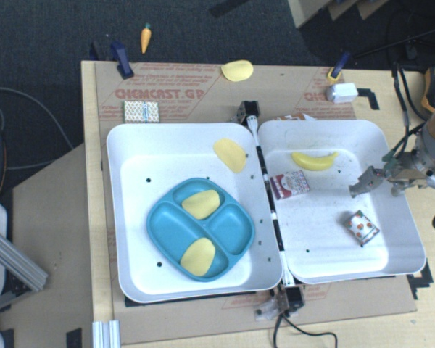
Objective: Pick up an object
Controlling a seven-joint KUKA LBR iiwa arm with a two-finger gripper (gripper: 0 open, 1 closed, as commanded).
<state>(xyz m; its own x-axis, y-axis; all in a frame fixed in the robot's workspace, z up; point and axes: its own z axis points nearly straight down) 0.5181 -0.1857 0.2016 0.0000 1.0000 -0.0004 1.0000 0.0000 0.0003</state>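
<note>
Claw (373, 180) at 3 o'clock over right bin (333, 267), fingers seemingly apart, holding nothing; yellow curved banana (314, 160) at 10 o'clock of it.

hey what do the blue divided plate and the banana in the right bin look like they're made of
The blue divided plate looks like moulded plastic: uniform colour, soft sheen, rounded compartment walls. The banana is probably a plastic toy, given its flat, even yellow and smooth surface, though a real one can't be ruled out from here.
</note>
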